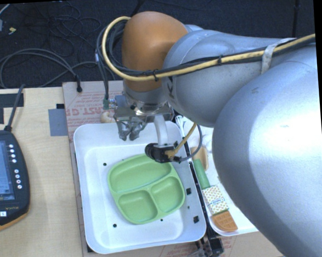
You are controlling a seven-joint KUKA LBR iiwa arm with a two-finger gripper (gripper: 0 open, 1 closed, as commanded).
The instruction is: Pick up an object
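Observation:
A light green divided plate with three compartments lies in the middle of the left white bin. My gripper hangs over the bin's back part, just beyond the plate's far edge and slightly left of its middle. Nothing shows in it. The arm's grey body covers most of the right bin. Along that bin's visible left strip lie a green stick-shaped item, a patterned packet and an orange-brown item.
A teach pendant rests on the wooden bench to the left of the bins. Cables trail over the dark floor behind the bench. Bare white floor rings the plate in the left bin.

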